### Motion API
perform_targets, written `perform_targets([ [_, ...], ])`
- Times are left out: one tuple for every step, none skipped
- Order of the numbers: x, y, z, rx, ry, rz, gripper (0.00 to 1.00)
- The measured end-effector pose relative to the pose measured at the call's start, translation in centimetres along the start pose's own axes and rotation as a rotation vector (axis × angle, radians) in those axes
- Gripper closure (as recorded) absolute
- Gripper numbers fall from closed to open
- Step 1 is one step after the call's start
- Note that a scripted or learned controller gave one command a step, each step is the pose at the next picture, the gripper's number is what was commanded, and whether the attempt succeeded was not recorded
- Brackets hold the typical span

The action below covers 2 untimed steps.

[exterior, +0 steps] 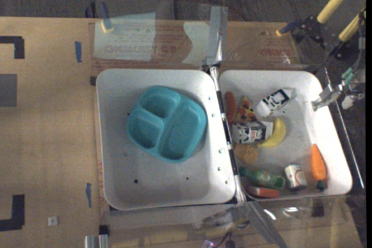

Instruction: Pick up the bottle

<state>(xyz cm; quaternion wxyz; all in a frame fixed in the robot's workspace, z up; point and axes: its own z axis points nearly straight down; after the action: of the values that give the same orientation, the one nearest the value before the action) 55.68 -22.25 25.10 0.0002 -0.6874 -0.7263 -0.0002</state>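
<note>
Right bin [325, 87]: bottle [263, 176] front-left, jaws [323, 100] well apart.

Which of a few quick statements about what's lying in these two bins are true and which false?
1. The teal divided plate lies in the left bin. True.
2. The green bottle stands upright. False: it lies on its side near the right bin's front edge.
3. The banana lies in the right bin. True.
4. The carrot rests on the plate. False: it is in the right bin, by its right wall.
</note>
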Motion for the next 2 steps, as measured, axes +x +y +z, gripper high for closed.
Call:
perform_targets([
  [2.56, -1.03, 14.56, -0.012, -0.008, -0.169, 0.0],
  [2.74, -1.2, 14.09, -0.007, -0.004, -0.168, 1.0],
])
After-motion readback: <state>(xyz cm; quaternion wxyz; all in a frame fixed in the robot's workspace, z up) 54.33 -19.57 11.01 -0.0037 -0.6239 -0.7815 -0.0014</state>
